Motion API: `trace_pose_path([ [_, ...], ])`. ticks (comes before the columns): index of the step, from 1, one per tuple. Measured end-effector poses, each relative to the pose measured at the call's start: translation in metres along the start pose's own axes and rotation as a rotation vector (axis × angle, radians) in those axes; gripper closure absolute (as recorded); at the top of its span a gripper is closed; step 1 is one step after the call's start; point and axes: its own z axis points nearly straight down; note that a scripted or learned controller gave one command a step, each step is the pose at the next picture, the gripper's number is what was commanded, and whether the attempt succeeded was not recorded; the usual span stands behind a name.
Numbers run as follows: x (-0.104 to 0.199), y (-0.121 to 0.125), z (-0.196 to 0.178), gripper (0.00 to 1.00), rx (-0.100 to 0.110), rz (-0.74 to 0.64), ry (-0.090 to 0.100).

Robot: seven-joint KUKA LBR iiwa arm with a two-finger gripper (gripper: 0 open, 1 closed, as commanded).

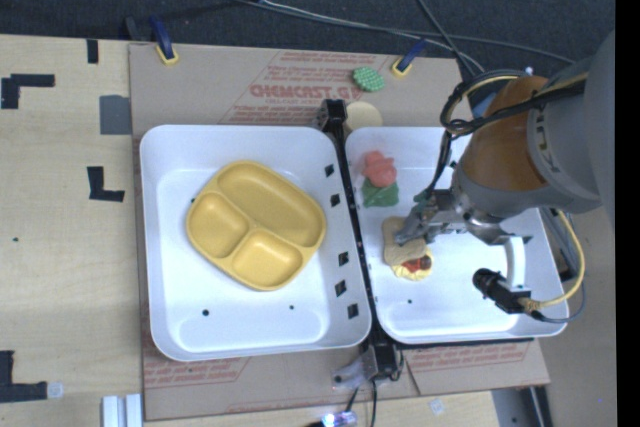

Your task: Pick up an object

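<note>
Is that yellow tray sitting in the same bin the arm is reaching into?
No. The yellow tray lies in the left bin, while the arm works over the right bin.

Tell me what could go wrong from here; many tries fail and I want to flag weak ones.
1. The end effector sits over the edge of the yellowish toy, so it may slip off.
2. The red and green toy lies close by and could get knocked.
3. Both lie near the divider between the bins, leaving little room.
</note>
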Motion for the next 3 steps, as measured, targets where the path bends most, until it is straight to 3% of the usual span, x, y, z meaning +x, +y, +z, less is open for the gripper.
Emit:
trace_pose_path([
  [2,0.005,0.007,-0.115,1.0,0.004,0.001,-0.001],
  [3,0.051,0.02,-0.117,1.0,0.009,-0.004,0.002],
])
